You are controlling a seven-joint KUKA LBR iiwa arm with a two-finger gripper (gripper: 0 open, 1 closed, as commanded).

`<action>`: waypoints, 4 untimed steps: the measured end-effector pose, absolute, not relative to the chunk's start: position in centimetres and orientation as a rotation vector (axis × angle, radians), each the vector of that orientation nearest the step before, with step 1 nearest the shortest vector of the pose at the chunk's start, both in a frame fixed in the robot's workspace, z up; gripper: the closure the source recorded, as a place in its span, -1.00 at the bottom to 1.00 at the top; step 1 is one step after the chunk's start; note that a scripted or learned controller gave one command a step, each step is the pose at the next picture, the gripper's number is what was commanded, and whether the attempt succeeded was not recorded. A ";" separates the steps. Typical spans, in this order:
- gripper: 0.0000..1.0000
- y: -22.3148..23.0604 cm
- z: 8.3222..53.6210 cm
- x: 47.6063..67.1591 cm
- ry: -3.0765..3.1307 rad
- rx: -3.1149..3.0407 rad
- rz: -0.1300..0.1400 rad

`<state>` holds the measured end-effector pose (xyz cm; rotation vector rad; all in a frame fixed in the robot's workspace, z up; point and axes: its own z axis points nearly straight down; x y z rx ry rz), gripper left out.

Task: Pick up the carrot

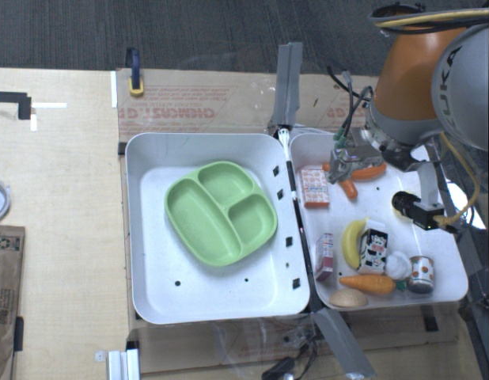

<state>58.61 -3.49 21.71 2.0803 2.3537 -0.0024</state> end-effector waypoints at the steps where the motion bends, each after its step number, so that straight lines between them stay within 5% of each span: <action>1: 1.00 -9.1 39.0 64.4 2.483 1.921 -0.003; 2: 1.00 -12.1 35.8 62.9 2.952 1.072 -0.002; 4: 1.00 -12.1 37.6 63.2 2.947 1.067 -0.006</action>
